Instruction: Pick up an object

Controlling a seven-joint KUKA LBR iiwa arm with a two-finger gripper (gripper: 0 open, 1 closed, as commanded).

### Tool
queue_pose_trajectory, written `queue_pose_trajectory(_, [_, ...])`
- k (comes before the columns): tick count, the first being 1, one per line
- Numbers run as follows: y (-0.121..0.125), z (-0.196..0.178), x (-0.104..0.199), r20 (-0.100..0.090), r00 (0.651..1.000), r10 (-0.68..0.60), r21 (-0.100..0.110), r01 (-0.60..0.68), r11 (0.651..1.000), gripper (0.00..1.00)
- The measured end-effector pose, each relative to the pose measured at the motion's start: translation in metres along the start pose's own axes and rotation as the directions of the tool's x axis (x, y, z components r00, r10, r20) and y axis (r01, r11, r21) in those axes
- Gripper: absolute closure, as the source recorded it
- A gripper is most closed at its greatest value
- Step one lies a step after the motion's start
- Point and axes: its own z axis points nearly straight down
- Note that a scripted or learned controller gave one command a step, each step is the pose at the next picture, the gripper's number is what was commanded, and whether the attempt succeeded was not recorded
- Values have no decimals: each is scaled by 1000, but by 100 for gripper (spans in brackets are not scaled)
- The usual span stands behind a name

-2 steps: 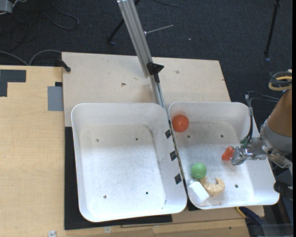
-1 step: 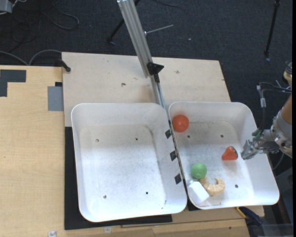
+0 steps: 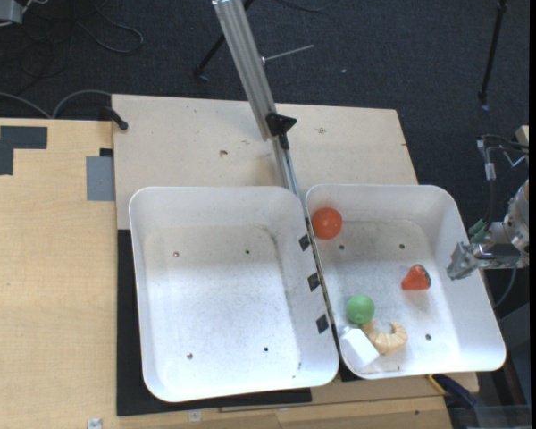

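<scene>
1. Four small objects in the right bin, all apart from the gripper.
2. Orange ball at the far left corner of that bin, just beside the wall shared with the neighbouring bin.
3. Small red object, with a darker top, toward the right half of the bin floor, nearest of the four to the gripper yet clearly separate from it.
4. Green ball near the middle of the bin floor, closer to the near edge.
5. Tan, knobbly object just below the green ball, touching a white block that sits in the near left corner.
6. Gripper at the right rim of the right bin, roughly level with the red object; grey, small and blurred, with nothing visible between the fingers; opening width cannot be told.
7. Arm wrist at the right margin above the gripper, mostly cut off.
8. Left bin white, shallow, dotted with small dark holes.
9. Slanted aluminium rail running from the top down to the seam between the two bins, with black clips along that seam.
10. Pale wooden bench beneath both bins; dark floor with cables beyond.
</scene>
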Motion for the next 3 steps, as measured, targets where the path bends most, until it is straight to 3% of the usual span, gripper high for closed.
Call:
queue_pose_trajectory(1, [21,9,55,-4,1000,-3,5,3,1000,100])
queue_pose_trajectory(3, [60,-6,147,-3,1000,-3,3,3,1000,100])
